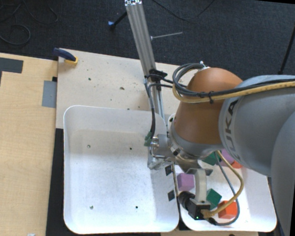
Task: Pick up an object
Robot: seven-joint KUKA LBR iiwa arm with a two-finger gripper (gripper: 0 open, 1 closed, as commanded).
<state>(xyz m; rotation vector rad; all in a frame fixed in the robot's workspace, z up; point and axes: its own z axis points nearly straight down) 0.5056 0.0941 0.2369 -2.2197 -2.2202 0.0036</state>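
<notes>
My gripper (159, 158) hangs under the orange wrist band, low over the shared wall between the two bins, and the arm's bulk covers most of it. In the right bin (264, 207) lie a purple block (185, 181), a dark green block (213, 196) and an orange piece (227, 209), all just right of the gripper. A second green piece (212, 159) and a pink piece (231, 160) peek out from under the arm. Nothing is seen between the fingers.
The left bin (67, 132) holds only small dark specks. A slanted aluminium pole (143, 40) rises behind the bins, with cables running down it. A blue and yellow clamp (64, 55) lies at the bench's far left corner.
</notes>
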